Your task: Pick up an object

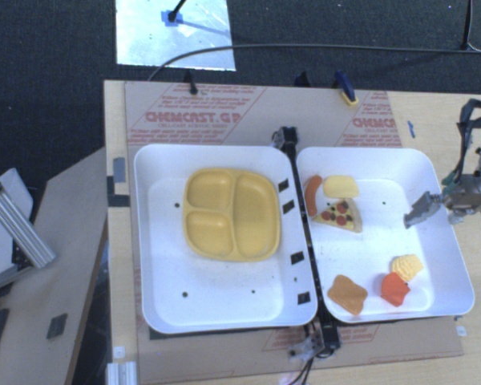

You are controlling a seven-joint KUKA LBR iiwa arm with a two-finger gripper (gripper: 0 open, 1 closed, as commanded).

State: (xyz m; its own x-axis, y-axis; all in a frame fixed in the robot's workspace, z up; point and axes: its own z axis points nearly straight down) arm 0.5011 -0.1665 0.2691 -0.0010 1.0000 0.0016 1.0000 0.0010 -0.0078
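Toy food pieces lie loose in the right white bin (445, 247), none lifted yet: a pizza slice (340, 214), red sausage (312, 195), pale yellow block (341, 186), brown toast (348, 294), an orange-red piece (394, 289) and a yellow shell-like piece (407, 265). My hand (421, 208) hangs by that bin's right wall, carrying nothing; how wide it stands I cannot tell. Everything remains: descend, close, lift. A yellow divided plate (231, 214) sits in the left bin (156, 247).
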